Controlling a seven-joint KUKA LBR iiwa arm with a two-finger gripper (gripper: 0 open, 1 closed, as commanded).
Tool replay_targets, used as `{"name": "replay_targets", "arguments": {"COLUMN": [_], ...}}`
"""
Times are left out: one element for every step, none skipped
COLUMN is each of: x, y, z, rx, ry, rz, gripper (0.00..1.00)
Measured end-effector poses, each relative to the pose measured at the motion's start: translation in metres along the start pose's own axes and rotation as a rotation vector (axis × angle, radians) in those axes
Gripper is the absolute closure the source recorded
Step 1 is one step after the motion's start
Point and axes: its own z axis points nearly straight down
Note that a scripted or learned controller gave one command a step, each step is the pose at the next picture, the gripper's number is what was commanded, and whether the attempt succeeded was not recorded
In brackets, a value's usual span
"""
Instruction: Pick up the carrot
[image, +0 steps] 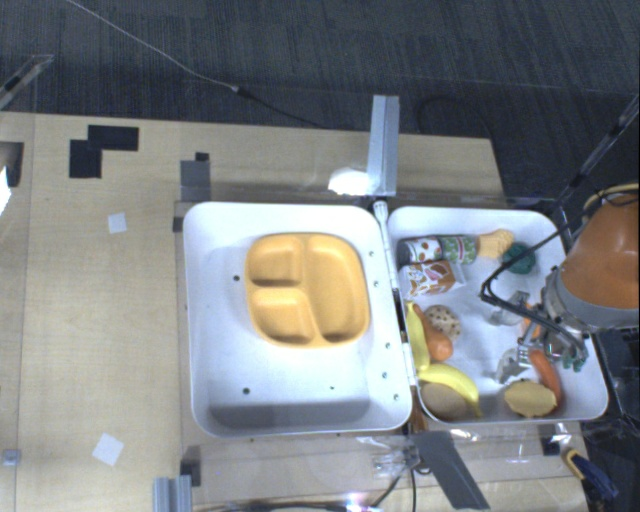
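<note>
grey metal fingers of the gripper (535, 352) hang low in the right bin (590, 405), near its right wall, under the arm (605, 265) with its orange band reaching in from the right. the carrot (546, 371) lies slanted right at the fingertips, its upper end among them, but whether the fingers are apart, together or clamped on it cannot be told from this angle. just below the carrot, touching or nearly so, sits a pale potato (530, 399) in the bin's lower right corner. further left in the same bin a banana (448, 379) curves along the lower edge beside a brown round thing (446, 401), with a speckled brown ball (441, 322) and a small orange piece (440, 348) above them. along the top of that bin lie a printed can (432, 250), a printed packet (432, 279), a pale yellow lump (495, 242) and a teal thing (520, 259). the left bin (215, 300) holds a yellow divided plate (305, 288) near its middle. both bins rest side by side on the light wooden tabletop (90, 340).
</note>
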Motion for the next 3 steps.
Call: {"name": "replay_targets", "arguments": {"x": [0.017,0.025,-0.019], "y": [-0.016,0.015,0.003], "z": [0.000,0.000,-0.029], "rx": [-0.003,0.001,0.003], "ry": [0.001,0.003,0.011], "rz": [0.379,0.644,0.833], "gripper": [0.00,0.00,0.00]}}
